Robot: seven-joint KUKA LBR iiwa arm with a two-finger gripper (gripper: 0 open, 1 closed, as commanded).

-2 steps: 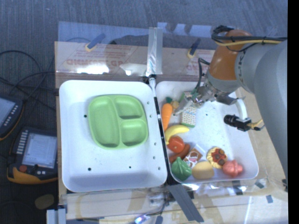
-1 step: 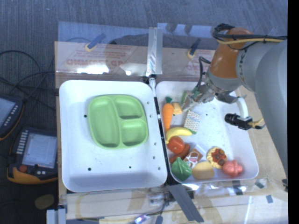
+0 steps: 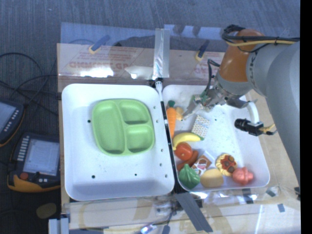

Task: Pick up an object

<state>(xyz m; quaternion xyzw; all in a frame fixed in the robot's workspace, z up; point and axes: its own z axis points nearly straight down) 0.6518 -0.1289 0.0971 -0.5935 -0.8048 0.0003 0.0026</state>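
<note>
The tool [image 3: 195,105] sits low over the far part of the shallow white right-hand bin [image 3: 258,152], and whether it is released or clenched I cannot tell. Nothing can be seen caught in it, so the step in hand looks like the reach, with no pick made yet.

Just beside the tool, toward the bin's dividing wall, lies a long orange plastic carrot [image 3: 171,119]. Just in front of it sits a small pale speckled packet [image 3: 200,126], with a yellow toy banana [image 3: 185,139] a little further forward. Well in front of the tool, at the near wall, cluster a red toy tomato [image 3: 183,151], a green toy pepper [image 3: 189,177] and a pink toy fruit [image 3: 243,175].

The carrot or packet seems the likeliest target; the next move probably calls for a short descent and a firm closure.

Faint lettering on the brown cardboard [image 3: 97,63] lying on the table beyond the bins is too blurred to read.
</note>
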